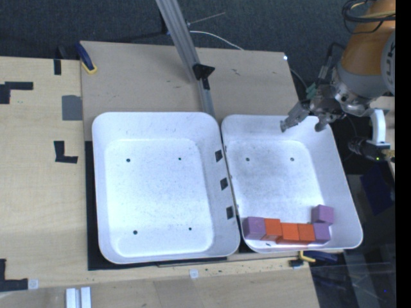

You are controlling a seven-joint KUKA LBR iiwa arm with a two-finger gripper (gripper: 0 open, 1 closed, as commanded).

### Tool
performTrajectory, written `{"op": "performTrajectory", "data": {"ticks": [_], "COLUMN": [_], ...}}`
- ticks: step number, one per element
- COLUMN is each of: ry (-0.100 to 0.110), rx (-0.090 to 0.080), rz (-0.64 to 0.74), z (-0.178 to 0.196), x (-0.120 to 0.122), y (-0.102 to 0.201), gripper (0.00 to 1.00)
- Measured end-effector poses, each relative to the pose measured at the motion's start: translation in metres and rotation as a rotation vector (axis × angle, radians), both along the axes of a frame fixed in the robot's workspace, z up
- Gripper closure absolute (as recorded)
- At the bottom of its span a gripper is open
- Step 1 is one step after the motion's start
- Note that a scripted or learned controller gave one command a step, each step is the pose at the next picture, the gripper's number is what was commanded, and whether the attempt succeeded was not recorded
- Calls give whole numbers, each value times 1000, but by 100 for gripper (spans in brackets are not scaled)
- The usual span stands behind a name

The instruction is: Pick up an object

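Note:
Several small blocks lie along the near wall of the right bin (334,165): a purple block (255,226) at the left, orange blocks (289,231) in the middle, and purple blocks (322,214) stacked at the right corner. My gripper (302,122) hangs over the bin's far right corner, well away from the blocks. Its two fingers are spread open with nothing between them.
The left bin (103,172) sits beside the right one, with black clips (223,183) on the shared wall. A slanted metal pole (183,40) rises behind the bins. Black tape marks lie on the bench at the left.

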State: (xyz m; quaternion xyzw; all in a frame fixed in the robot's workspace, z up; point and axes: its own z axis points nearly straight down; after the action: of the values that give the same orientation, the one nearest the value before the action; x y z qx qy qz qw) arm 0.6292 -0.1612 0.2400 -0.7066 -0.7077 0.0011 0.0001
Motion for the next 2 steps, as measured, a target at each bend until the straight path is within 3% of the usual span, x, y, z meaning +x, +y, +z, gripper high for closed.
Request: {"op": "performTrajectory", "data": {"ticks": [1,2], "ry": [10,-3], "rx": [6,4], "rz": [4,9], "z": [-63,-48], "x": [-48,-7], "y": [70,173], "gripper": [0,0]}}
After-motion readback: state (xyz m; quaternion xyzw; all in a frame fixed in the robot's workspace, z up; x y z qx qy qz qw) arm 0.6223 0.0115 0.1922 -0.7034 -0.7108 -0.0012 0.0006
